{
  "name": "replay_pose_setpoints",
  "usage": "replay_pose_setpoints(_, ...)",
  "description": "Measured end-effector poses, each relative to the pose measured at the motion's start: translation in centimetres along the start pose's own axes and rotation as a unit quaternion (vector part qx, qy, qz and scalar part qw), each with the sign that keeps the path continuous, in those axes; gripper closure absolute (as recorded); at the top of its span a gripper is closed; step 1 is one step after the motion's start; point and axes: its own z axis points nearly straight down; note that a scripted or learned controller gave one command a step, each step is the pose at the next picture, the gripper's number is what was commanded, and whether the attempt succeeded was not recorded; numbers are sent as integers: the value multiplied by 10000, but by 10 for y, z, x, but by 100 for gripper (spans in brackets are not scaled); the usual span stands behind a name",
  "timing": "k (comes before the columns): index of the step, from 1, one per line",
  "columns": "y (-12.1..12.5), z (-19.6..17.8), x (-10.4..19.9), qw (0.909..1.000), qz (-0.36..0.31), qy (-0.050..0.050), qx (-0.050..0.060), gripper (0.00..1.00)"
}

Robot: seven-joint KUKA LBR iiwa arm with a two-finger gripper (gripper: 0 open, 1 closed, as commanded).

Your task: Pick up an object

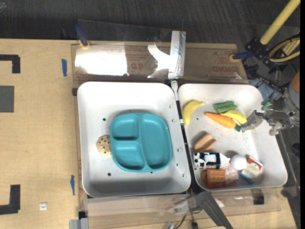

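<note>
My gripper (263, 124) hangs over the right edge of the right bin (271, 149), fingers apart, nothing between them. One fingertip (251, 122) is close to a small yellow piece (237, 117) that lies against an orange carrot (220, 120). A green vegetable (224, 106) and a banana (190, 110) lie further back. A brown bread roll (204, 141) sits mid-bin. Along the front are a cow-patterned box (207, 160), a white ball (238, 162), a waffle (214, 177) and a small carton (252, 170).
The left bin (90, 109) holds a teal divided plate (140, 141) with a cookie (104, 145) beside its left edge. A clear plastic sheet (128, 56) stands behind the bins. Cables and a yellow pole (281, 15) sit at the back right.
</note>
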Motion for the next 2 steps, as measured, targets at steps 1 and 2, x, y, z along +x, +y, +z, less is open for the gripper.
replay_pose_setpoints(1,72,137,-3,9575,-2883,5,-6,0)
replay_pose_setpoints(2,73,129,-2,9579,-2870,7,-12,100)
